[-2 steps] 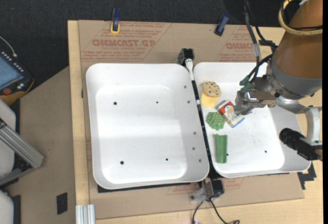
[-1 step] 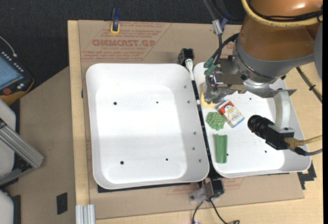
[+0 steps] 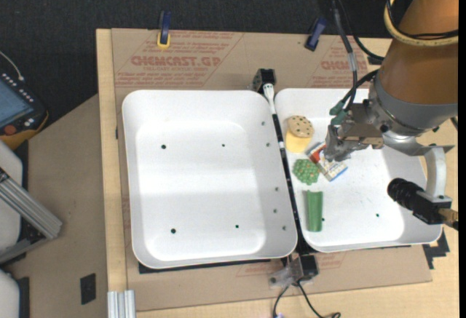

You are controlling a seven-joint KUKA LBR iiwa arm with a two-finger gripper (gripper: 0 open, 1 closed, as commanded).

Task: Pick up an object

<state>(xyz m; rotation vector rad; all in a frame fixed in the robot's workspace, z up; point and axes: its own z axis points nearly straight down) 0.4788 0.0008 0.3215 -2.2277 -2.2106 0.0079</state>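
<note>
Gripper low in right bin, over a red-blue item it partly hides. Finger state: can't tell. Green cylinder, bumpy green ball, yellow-tan piece just beside it.

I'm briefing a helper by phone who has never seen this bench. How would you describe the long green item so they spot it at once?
Look at the right white bin, the one that the arm reaches over. Near its left wall, below the other items, lies the green stick, pointing roughly up and down the view. It is long and straight, while the green ball above it is round and bumpy.
</note>
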